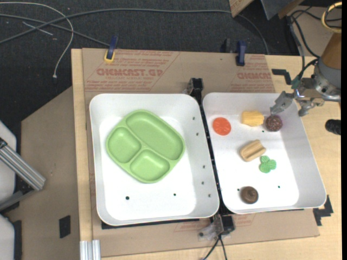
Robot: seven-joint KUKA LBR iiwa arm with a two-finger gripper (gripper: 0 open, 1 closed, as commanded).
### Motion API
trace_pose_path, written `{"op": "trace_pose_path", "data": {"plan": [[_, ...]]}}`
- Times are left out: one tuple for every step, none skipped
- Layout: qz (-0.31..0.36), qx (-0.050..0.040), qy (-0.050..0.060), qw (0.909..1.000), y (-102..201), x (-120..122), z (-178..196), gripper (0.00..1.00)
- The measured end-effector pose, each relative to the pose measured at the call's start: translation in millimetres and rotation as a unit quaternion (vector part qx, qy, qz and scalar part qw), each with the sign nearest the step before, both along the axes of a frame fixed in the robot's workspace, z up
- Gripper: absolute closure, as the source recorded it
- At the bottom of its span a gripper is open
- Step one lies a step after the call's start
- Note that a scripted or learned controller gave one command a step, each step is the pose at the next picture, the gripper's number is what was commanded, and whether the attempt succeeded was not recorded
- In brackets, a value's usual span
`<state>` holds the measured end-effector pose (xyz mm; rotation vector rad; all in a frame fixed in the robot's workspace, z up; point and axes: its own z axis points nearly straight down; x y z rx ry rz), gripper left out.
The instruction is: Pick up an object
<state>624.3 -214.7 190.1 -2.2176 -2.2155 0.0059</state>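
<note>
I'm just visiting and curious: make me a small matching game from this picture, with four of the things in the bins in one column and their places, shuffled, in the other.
Things:
1. green divided plate
2. orange round piece
3. brown donut-like piece
4. dark red ball

Places:
A. right bin, near front edge
B. left bin
C. right bin, beside the gripper
D. right bin, by the wall between the bins

Pairs: 1-B, 2-D, 3-A, 4-C

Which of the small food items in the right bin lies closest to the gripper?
The dark reddish-purple round piece, at the far edge of the right bin, just under the gripper. The yellow piece beside it is farther; the rest lie nearer the camera.
</note>
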Motion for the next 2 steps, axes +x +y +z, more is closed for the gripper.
{"op": "trace_pose_path", "data": {"plan": [[0.001,-0.0009,-0.004,1.0,0.0,2.0,3.9,0.0],[0.001,0.0001,-0.001,1.0,-0.8,3.0,-59.2,0.0]]}}
